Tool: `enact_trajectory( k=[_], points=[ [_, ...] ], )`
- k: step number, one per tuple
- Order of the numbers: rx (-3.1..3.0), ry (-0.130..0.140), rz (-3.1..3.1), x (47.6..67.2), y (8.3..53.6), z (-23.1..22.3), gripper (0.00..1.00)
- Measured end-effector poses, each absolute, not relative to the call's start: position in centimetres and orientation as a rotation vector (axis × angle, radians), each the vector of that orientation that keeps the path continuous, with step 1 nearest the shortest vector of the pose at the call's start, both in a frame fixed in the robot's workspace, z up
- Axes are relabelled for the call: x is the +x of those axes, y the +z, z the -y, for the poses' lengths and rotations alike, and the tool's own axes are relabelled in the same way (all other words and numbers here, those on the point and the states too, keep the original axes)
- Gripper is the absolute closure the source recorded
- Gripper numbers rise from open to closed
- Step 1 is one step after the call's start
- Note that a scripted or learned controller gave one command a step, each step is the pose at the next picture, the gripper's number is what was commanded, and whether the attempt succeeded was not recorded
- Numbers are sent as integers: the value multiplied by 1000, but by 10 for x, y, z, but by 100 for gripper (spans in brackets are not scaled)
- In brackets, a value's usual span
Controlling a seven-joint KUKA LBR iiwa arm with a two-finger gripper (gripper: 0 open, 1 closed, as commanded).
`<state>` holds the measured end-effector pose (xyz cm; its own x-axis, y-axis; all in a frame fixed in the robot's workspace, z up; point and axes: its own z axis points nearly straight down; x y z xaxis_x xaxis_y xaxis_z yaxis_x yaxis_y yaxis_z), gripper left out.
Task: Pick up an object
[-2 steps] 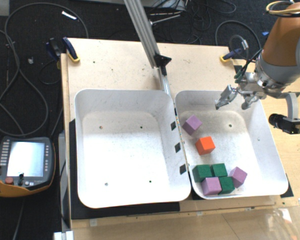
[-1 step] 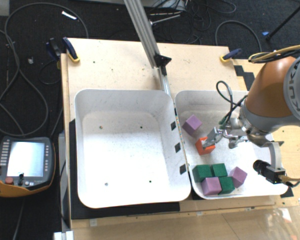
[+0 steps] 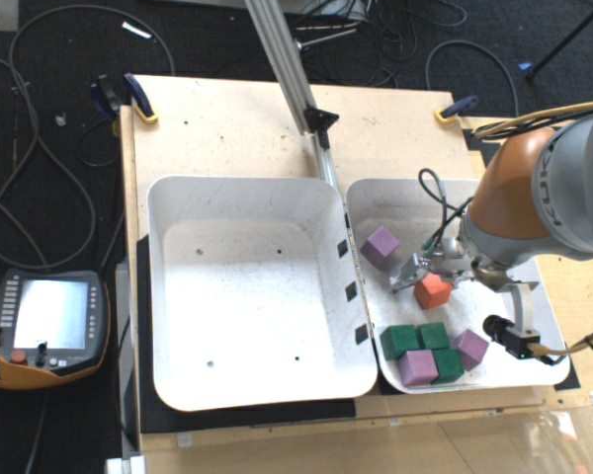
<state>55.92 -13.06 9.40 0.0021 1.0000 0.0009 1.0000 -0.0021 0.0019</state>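
Plywood bench is bearing two white bins; black carpet and cables are surrounding it. Gripper is hovering by an orange block; its grip cannot be told.

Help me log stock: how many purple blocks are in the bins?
3, all in the right bin: one upper left, two by the near wall's green blocks. The arm could hide more.

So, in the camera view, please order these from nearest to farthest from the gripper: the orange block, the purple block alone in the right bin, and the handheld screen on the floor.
Measured from the gripper:
1. Orange block, just below it.
2. Purple block, up and left, same bin.
3. Handheld screen, far left, off the bench.
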Motion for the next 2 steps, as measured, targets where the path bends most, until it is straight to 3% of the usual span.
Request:
enact_trajectory(
  k=[1, 2],
  points=[
    [2222, 2, -2219, 558, 105, 130, 100],
    [2216, 5, -2209, 592, 196, 192, 100]
  ],
)
